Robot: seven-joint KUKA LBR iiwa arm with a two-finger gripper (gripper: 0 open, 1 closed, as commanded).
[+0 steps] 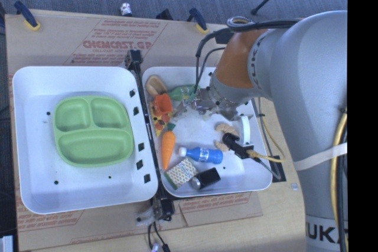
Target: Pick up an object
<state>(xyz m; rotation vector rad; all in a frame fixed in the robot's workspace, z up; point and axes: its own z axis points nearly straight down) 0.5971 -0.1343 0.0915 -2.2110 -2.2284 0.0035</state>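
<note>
My gripper (198, 103) hangs low over the back middle of the right bin (260, 177), under the orange-banded wrist (236, 62). It is next to a green item (179, 93) and an orange-red toy (162, 104). Nothing shows as held. In front of it lie an orange carrot (168, 147), a blue and white bottle (202, 154), a patterned packet (181, 172) and a black block (205, 177). A tan piece (155, 85) rests in the back left corner. Small beige bits (224, 127) lie to the right.
The left bin (29, 91) holds a green divided plate (93, 130). A black clip strip (142, 127) runs between the bins. The large grey arm (307, 103) covers the right side of the bench. A cable (266, 155) trails over the right bin's edge.
</note>
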